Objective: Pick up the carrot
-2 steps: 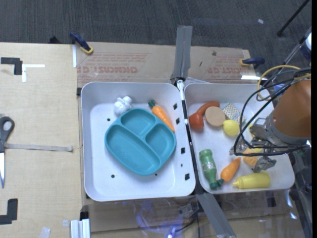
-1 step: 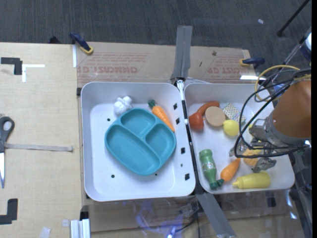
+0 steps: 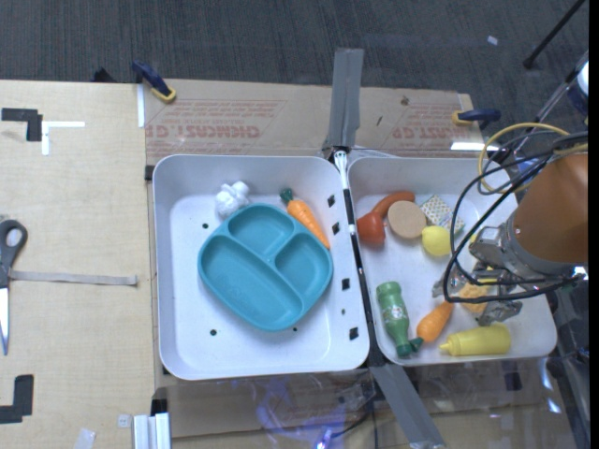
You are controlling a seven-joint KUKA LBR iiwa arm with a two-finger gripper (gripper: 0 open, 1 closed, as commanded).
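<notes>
The carrot (image 3: 307, 221), orange with a green top, lies in the left bin (image 3: 168, 279) against the upper right rim of a blue divided plate (image 3: 267, 265). My gripper (image 3: 491, 293) hangs low over the right bin (image 3: 543, 340), far to the right of the carrot, under the arm's orange band (image 3: 562, 204) and a bundle of cables. A smaller orange carrot-like piece (image 3: 433, 322) lies in the right bin just left of the gripper.
A white lumpy item (image 3: 232, 195) sits at the plate's upper left. The right bin holds a green bottle (image 3: 393, 318), a yellow bottle (image 3: 477, 342), a lemon (image 3: 436, 241), a tan disc (image 3: 407, 220) and a red piece (image 3: 374, 223).
</notes>
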